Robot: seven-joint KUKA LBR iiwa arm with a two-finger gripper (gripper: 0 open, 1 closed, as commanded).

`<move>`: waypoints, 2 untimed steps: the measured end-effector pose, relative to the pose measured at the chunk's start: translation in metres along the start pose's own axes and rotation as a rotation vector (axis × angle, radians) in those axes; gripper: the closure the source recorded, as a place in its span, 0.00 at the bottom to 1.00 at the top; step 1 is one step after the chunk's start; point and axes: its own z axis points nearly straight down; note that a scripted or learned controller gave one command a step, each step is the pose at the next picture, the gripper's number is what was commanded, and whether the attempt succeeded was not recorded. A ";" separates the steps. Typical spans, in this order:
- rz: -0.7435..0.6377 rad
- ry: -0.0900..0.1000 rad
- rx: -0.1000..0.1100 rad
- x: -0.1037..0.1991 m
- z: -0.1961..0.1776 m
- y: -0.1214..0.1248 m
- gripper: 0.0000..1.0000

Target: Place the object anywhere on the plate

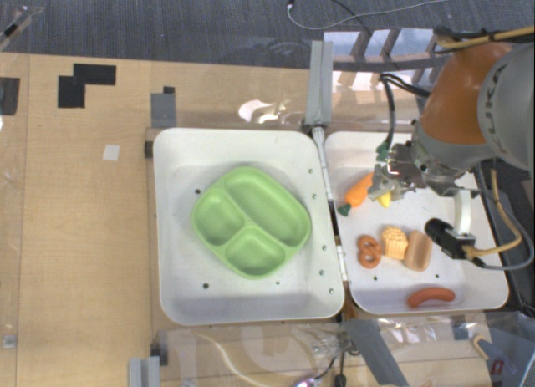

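A green plate (251, 220) with three compartments lies in the left white bin (175, 293). In the right bin (493, 293) lie several toy foods: an orange carrot (359, 192), a small yellow piece (384, 200), a pretzel (369, 251), a corn piece (394, 242), a bread roll (417, 251) and a red sausage (431, 297). My gripper (386, 178) hangs low over the right bin's upper left part, just right of the carrot and above the yellow piece. The arm's wrist covers much of it.
A divider wall (328, 210) runs between the two bins. A black cable end (447, 239) from the arm hangs over the right bin near the bread roll. Wooden bench surface (75, 235) stretches to the left.
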 end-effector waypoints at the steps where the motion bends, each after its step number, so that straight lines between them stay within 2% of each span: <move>1: -0.088 0.001 0.002 0.090 0.012 -0.024 1.00; 2: 0.039 0.001 0.004 0.165 0.012 -0.002 1.00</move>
